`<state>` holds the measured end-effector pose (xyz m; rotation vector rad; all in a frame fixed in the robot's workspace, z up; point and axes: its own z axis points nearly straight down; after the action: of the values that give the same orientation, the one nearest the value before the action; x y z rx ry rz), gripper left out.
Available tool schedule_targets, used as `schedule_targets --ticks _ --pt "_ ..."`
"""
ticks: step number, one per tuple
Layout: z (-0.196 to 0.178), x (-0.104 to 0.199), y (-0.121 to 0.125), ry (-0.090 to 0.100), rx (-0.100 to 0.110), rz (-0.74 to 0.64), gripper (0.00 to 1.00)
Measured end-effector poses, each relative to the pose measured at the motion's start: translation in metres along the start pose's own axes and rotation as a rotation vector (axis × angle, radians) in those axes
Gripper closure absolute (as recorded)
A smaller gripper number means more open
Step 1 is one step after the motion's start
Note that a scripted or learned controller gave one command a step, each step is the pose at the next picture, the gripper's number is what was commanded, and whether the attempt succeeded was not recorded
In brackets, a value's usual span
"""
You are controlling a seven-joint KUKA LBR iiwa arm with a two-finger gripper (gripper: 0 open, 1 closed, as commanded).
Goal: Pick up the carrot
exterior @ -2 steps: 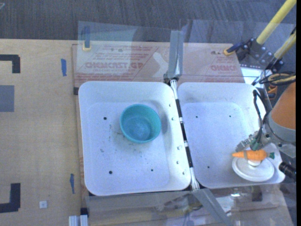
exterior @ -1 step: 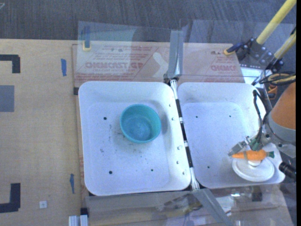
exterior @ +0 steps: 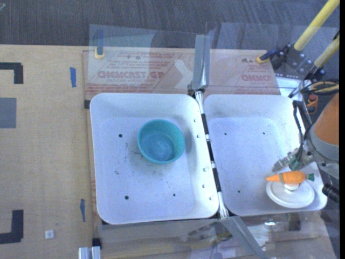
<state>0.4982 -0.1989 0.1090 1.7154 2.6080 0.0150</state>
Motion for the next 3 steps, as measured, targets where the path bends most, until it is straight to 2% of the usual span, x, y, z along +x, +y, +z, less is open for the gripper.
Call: schedule_targets --ticks 1,2,3 --pt "0.0 0.0 0.0 0.0 0.0 -0.001 0.0" --pt "0.02 0.03 -0.005 0.004 0.012 0.069 0.0" --pt "0.021 -0.001 -0.015 0.012 0.007 0.167 0.0"
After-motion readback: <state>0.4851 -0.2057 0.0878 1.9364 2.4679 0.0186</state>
